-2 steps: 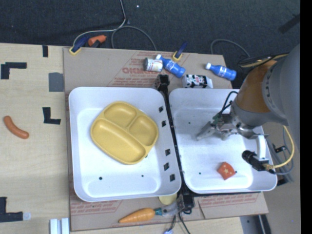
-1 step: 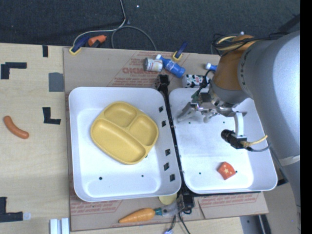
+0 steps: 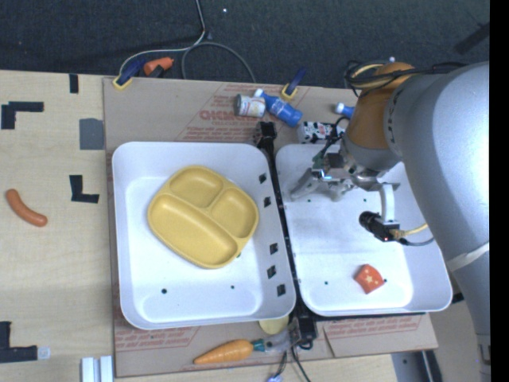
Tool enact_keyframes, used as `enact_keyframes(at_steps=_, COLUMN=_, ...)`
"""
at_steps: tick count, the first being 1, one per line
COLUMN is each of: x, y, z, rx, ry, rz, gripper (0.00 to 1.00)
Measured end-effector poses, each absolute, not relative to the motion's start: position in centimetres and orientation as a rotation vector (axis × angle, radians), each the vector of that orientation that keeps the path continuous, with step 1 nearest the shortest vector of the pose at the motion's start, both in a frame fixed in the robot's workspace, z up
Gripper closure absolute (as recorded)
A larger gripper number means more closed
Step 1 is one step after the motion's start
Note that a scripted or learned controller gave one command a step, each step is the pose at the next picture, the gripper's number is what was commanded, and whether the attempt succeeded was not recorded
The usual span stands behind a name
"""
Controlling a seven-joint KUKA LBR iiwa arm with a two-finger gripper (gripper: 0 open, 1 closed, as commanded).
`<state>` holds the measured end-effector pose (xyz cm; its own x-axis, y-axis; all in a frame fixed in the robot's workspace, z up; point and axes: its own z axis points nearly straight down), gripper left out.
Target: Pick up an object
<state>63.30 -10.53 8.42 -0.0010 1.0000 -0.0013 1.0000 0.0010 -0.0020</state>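
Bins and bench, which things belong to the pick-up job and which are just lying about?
Job:
end effector
red object in right bin
yellow tray in left bin

Lying about:
carrot
sausage
blue-and-white bottle

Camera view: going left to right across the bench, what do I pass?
Sausage → yellow plate in the left bin → gripper over the right bin → red object.

Yellow tray (image 3: 204, 216), red-orange block (image 3: 368, 278), perhaps speckled.
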Motion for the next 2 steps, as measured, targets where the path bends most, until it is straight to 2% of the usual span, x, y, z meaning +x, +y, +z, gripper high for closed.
enact_keyframes(at_steps=1, x=66.44, y=-10.08, z=8.53, rx=-2.22, ry=-2.226, rz=-0.001, gripper=0.0)
enact_keyframes(at_steps=2, x=66.03, y=-9.95, z=8.55, rx=-2.223, ry=-2.226, rz=0.001, gripper=0.0)
